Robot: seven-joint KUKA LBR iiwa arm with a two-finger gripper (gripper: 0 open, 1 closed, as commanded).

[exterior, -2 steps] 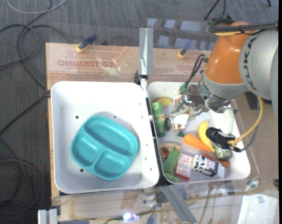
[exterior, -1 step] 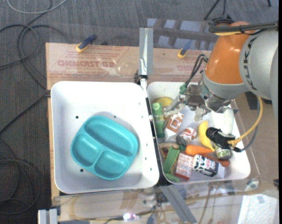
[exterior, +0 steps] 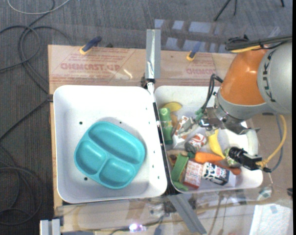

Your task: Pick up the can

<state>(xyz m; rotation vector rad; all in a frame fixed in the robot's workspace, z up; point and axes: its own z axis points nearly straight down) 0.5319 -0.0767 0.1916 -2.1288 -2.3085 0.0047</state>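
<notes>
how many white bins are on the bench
2. The left bin holds a teal divided tray. The right bin is crowded with small items, among them the can; the arm covers part of it.

A robotics lab: grey carpet (exterior: 113, 4) strewn with loose cables (exterior: 20, 48), a clamped board (exterior: 108, 70), two white bins (exterior: 64, 102) under the robot arm (exterior: 255, 82).

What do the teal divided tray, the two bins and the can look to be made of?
Teal tray: likely moulded plastic, smooth with soft highlights.
Left bin and right bin: white, probably thin formed plastic, slightly glossy with rounded corners.
Can: seemingly metal, silvery rim, red-and-white printed side; too small to be sure.
</notes>
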